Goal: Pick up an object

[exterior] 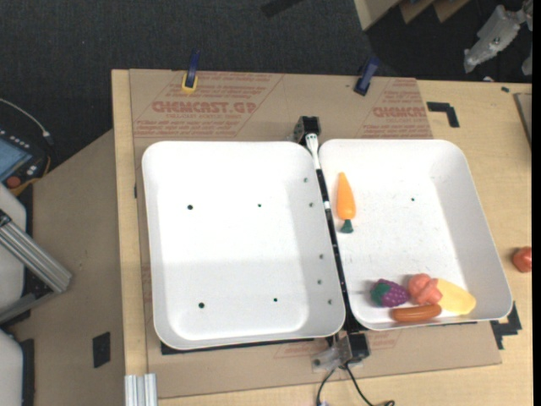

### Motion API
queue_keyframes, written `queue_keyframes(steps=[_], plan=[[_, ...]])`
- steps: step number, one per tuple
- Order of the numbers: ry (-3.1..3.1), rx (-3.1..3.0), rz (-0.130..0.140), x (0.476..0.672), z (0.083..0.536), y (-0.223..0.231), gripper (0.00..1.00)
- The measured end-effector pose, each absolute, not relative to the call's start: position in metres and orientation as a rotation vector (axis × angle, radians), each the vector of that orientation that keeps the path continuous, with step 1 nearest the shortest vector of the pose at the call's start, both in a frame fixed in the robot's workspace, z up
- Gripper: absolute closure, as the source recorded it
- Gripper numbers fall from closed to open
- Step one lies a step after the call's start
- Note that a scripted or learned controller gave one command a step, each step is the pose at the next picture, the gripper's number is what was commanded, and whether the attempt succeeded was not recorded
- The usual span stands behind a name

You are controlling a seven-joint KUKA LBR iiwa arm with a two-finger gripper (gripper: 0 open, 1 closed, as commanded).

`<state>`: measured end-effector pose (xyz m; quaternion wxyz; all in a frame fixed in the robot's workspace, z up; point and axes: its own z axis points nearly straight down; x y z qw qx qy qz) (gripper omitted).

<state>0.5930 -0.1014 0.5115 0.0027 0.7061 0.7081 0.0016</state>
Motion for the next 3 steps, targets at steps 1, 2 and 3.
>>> queue_keyframes(steps=[1,2,3], plan=[[2.225,2.220,-0.002,0.538,0.536,-0.051,0.00],[2.224,2.222,-0.004,0.478,0.535,-0.055,0.00],[2.227,2.217,0.000,0.479,0.535,0.040,0.00]])
